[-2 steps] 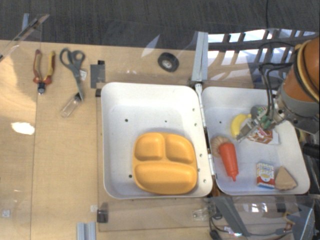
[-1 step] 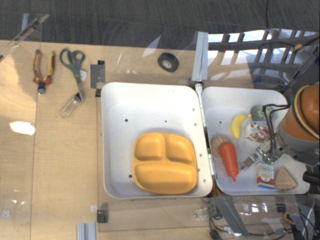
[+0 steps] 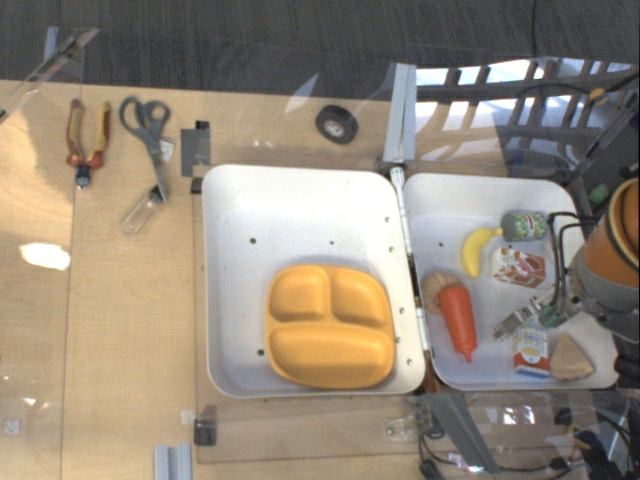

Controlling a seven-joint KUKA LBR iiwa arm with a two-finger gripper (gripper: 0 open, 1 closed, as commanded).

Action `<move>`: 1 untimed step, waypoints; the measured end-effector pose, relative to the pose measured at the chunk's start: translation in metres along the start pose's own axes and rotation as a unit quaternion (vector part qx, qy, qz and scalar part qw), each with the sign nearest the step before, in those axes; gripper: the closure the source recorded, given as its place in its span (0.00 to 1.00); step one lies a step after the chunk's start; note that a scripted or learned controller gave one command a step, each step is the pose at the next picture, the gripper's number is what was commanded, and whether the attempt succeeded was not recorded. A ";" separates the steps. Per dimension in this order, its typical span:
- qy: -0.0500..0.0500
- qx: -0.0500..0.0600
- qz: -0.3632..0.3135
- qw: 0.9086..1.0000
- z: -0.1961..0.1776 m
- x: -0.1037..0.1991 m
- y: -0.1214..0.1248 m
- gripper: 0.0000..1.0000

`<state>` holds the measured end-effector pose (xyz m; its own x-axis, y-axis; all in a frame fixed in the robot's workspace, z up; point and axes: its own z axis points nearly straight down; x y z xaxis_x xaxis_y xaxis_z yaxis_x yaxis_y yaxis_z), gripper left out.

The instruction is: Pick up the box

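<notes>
A white box with red print (image 3: 518, 265) lies flat in the right bin (image 3: 440, 218), just right of a yellow banana (image 3: 474, 251). A smaller white and red carton (image 3: 531, 351) lies near the bin's front right corner. My gripper (image 3: 512, 320) hangs low over the bin floor between the two, in front of the box and just above the small carton. It reaches in from the arm with the orange band (image 3: 612, 248) at the right edge.
The right bin also holds an orange carrot (image 3: 458, 320), a brown round item (image 3: 435, 288), a green can (image 3: 524, 225) and a tan wedge (image 3: 570, 359). A yellow divided tray (image 3: 330, 324) sits in the left bin (image 3: 240, 228). Scissors, pliers and a tape roll lie on the bench behind.
</notes>
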<state>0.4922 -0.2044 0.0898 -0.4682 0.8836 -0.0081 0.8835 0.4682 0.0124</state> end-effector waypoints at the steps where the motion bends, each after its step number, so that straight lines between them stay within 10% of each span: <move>1: -0.006 -0.005 -0.001 1.000 -0.013 -0.003 0.004 1.00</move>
<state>0.4967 -0.2053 0.1028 -0.4696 0.8826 -0.0210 0.8824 0.4700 0.0216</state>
